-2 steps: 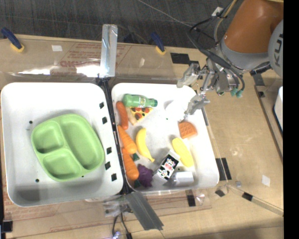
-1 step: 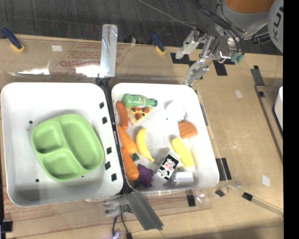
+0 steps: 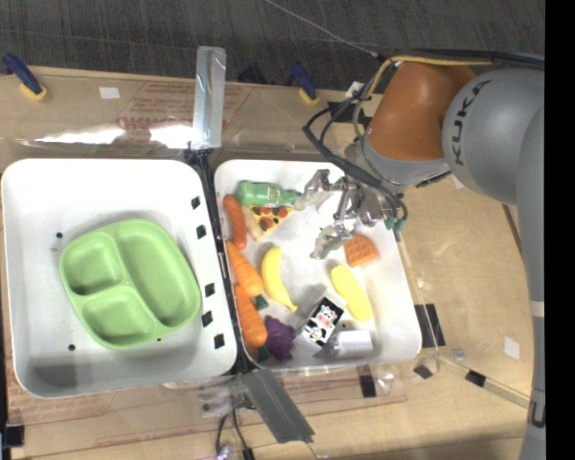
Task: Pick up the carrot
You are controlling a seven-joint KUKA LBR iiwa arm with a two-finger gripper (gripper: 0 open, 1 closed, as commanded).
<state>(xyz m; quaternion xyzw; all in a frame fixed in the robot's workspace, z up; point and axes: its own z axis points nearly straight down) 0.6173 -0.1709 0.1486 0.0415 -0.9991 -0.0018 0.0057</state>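
Nearest the camera, along the bottom wall of the right bin (image 3: pixel 414 326), a white block (image 3: pixel 356 341) is lying beside a small black-and-white carton (image 3: pixel 323 320), with a bunch of purple grapes (image 3: pixel 279 337) to its left. The carrot (image 3: pixel 248 295) is lying along the left wall of this bin, its tip pointing toward the grapes and its upper end just below a red sausage (image 3: pixel 235 220). A banana (image 3: pixel 275 278) is resting just right of the carrot, and a yellow lemon-like piece (image 3: pixel 352 293) is sitting further right, below an orange wedge (image 3: pixel 362 251).

The left bin (image 3: pixel 38 185) is holding a green divided plate (image 3: pixel 129 281).

Further back, a pizza slice (image 3: pixel 265 219) is lying under a green bottle (image 3: pixel 260 195) near the top wall. The gripper (image 3: pixel 334 220) is hanging over the upper right part of the right bin, well apart from the carrot, its metal fingers (image 3: pixel 328 241) looking spread and gripping nothing. Behind it, the grey arm (image 3: pixel 489 132) with its orange band (image 3: pixel 412 108) is reaching in from the right.
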